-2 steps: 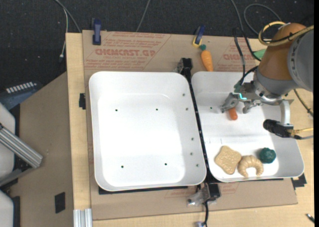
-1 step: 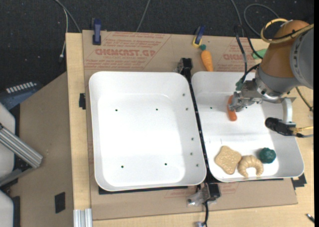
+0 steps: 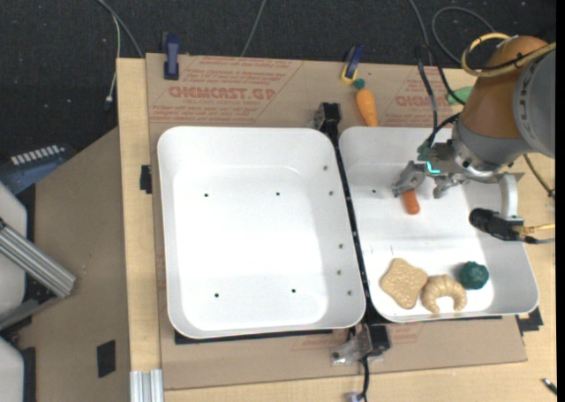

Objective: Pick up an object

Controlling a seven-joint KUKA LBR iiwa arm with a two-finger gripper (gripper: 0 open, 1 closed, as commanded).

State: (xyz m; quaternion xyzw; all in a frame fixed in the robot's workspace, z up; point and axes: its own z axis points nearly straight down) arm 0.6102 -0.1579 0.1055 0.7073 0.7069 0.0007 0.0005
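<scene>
Three small things sit nearest the camera along the right-hand shallow white plastic bin (image 3: 380, 157) at its six o'clock edge: a tan, square, cracker-like toy biscuit (image 3: 403, 283), a pale curved croissant-shaped toy (image 3: 444, 293) just beside it, and a dark green rounded lump (image 3: 472, 275) at that croissant's two o'clock. Farther up the same bin lies what I would go for, a short orange-red cylinder, something like a toy sausage (image 3: 411, 204), lying flat on the bin floor with its long axis running roughly twelve to six. My two-finger metal gripper (image 3: 427, 177) hangs just above it, so the cylinder lies at about my seven o'clock, very near or possibly touching one fingertip; I cannot tell which. My fingers look spread, one grey tip out to the nine o'clock side and the other to the three o'clock side, with nothing pinched between them. To my judgement the move turns on shifting a little toward seven o'clock and lowering so the fingers straddle the cylinder across its narrow width. Beyond the bin, at its twelve o'clock on the brown cardboard bench sheet (image 3: 229, 91), rests an orange toy carrot with a green top (image 3: 365, 105). The left-hand white bin (image 3: 177, 215) lies well apart at nine o'clock.
</scene>
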